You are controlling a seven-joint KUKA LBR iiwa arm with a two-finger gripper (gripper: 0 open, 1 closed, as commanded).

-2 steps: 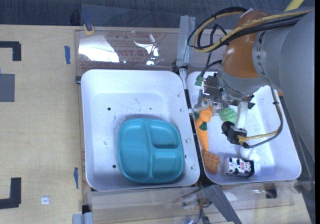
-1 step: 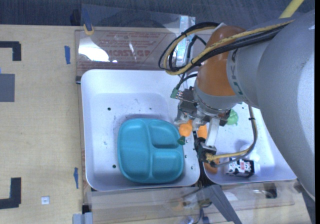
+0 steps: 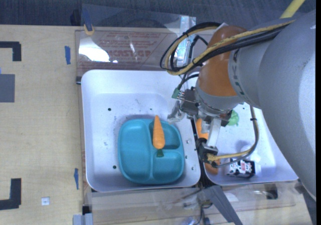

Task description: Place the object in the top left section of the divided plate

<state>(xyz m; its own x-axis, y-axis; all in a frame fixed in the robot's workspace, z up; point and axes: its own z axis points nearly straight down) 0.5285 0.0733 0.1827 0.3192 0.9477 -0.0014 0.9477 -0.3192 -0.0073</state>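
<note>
Nearest the camera, along the bottom edge: bench hardware and a dark bracket below the seam between the two bins.

Left bin (image 3: 95,98): a teal divided plate (image 3: 135,161) sits in its near half, toward the right wall. A toy carrot (image 3: 158,132) lies on the plate's central divider ridge, orange body pointing far, green stub at its near end. It rests across the ridge rather than clearly inside one section; which compartment holds most of it cannot be told.

Right bin (image 3: 281,166): a small black-and-white object (image 3: 241,168) lies near the near edge. An orange item (image 3: 210,164) shows near the bin seam, partly hidden by cables. A green piece (image 3: 231,118) shows just beside the wrist.

Arm: grey link enters from the right, orange band (image 3: 220,68) above the wrist. The gripper (image 3: 176,113) hangs over the seam, just right of and far from the carrot, apart from it. Jaw opening: cannot tell, the wrist body hides it. Nothing is seen held.

Far: a clear plastic sheet (image 3: 135,43) lies beyond the left bin; wooden bench (image 3: 40,118) to the left.
</note>
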